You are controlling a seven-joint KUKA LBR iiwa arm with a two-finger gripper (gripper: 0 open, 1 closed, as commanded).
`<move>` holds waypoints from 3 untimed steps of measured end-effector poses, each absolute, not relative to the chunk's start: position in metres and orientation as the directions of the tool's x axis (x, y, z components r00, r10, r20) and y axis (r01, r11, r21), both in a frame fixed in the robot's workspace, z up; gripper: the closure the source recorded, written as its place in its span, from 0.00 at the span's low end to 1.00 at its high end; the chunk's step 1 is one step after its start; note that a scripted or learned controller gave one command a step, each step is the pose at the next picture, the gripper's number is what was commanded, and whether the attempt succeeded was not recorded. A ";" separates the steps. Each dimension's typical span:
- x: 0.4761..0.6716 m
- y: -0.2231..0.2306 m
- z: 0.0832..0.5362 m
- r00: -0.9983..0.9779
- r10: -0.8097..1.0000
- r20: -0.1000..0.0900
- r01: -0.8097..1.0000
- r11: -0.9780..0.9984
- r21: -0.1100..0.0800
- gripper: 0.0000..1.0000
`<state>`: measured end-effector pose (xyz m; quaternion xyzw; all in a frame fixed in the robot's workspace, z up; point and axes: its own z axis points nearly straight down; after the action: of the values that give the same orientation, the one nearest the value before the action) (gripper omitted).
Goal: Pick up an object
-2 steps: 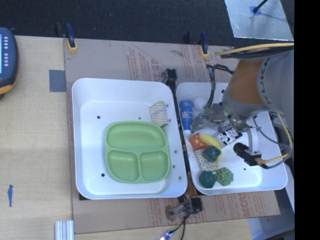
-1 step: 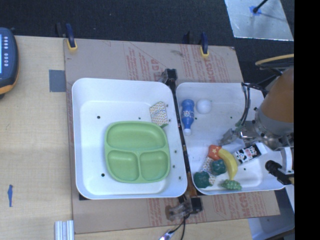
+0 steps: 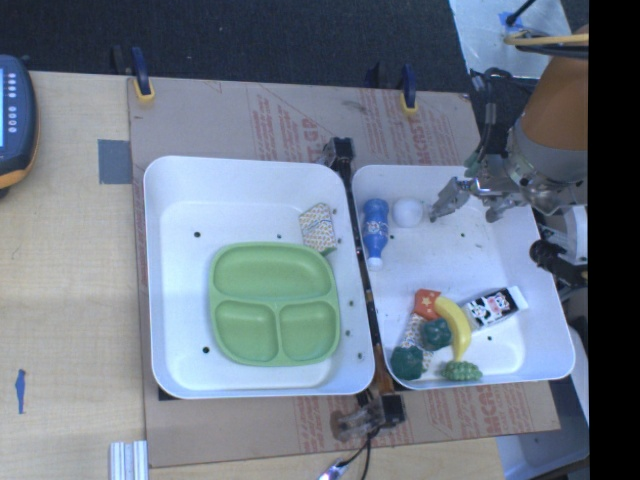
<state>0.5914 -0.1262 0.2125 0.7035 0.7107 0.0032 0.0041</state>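
The claw (image 3: 452, 196) hovers over the upper part of the right bin (image 3: 520, 368), its grey fingers spread apart with nothing between them. A small white ball (image 3: 407, 212) lies just beside the claw, on the side toward the left bin (image 3: 160, 268), and is not touching it. Next to the ball, against the right bin's wall nearest the left bin, a blue bottle with a white cap (image 3: 374, 230) lies lengthwise.

Well apart from the claw, near the lower rim of the right bin, several toys are clustered: a yellow banana (image 3: 455, 325), a small orange-red piece (image 3: 427, 303) touching it, two dark green rounded toys (image 3: 408, 361), and a bumpy green one (image 3: 461, 371) by the rim. A white tube with black print (image 3: 493, 307) lies tilted just beside the banana.

In the left bin rests a green divided plate (image 3: 273, 303) with three compartments, and a small patterned box (image 3: 319, 228) sits at the plate's upper corner nearest the right bin. Both bins stand on a brown board (image 3: 250, 118) clamped to the wooden table (image 3: 60, 298).
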 end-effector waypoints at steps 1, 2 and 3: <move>0.544 -0.091 0.086 -0.005 1.000 0.004 1.000 0.005 -0.015 0.00; 0.510 -0.103 0.091 -0.005 1.000 0.001 1.000 0.005 -0.008 0.00; 0.512 -0.104 0.102 -0.006 1.000 0.000 1.000 0.006 -0.006 1.00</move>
<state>0.5115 -0.1036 0.1017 0.7049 0.7093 -0.0024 -0.0021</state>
